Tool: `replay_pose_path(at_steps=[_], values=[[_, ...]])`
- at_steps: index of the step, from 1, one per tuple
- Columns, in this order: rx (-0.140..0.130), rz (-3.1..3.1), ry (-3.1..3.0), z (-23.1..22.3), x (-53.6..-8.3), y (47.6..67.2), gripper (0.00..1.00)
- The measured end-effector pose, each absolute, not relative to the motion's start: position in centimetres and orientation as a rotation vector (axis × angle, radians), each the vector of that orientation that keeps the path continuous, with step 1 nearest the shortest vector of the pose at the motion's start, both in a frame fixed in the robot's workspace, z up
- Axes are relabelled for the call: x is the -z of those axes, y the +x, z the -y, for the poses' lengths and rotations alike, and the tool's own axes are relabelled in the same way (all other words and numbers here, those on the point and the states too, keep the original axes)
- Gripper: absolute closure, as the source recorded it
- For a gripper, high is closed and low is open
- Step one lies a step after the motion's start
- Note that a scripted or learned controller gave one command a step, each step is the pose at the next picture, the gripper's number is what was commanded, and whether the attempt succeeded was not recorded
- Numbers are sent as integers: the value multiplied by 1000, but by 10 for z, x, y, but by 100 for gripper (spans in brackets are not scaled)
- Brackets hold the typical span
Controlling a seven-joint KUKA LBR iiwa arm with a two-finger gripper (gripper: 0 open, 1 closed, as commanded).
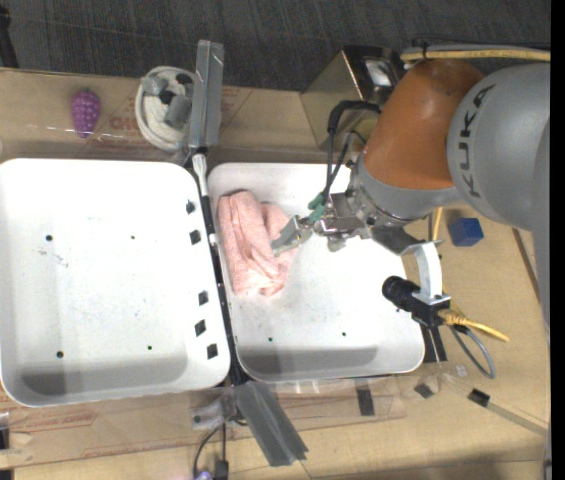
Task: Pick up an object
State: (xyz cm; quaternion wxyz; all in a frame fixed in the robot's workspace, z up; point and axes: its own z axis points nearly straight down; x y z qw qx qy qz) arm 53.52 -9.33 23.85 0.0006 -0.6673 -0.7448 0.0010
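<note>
From the camera above the bench, the pink cloth [250, 243] lies bunched in the right bin [362, 353], hard against that bin's left wall at about nine o'clock from its middle. The cloth's long axis runs from twelve to six o'clock, its lower end tapering toward five o'clock. The gripper [288, 236] touches the cloth's right edge, at three o'clock; whether it is clenched or released cannot be told.

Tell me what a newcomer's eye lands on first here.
The big grey arm with its orange band reaches in from the right, its pincer at the edge of a crumpled pink cloth lying against the right bin's left wall. A small purple object sits on the bench beyond the left bin.
</note>
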Motion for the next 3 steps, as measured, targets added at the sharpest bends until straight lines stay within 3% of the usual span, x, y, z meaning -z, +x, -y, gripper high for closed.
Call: replay_pose_path(at_steps=[1, 2, 3], values=[[-7, 2356, -2071, 97, -156, 547, 0], [-2, 2618, -1734, 63, -191, 562, 0], [0, 2627, -1724, 124, -92, 585, 0]])
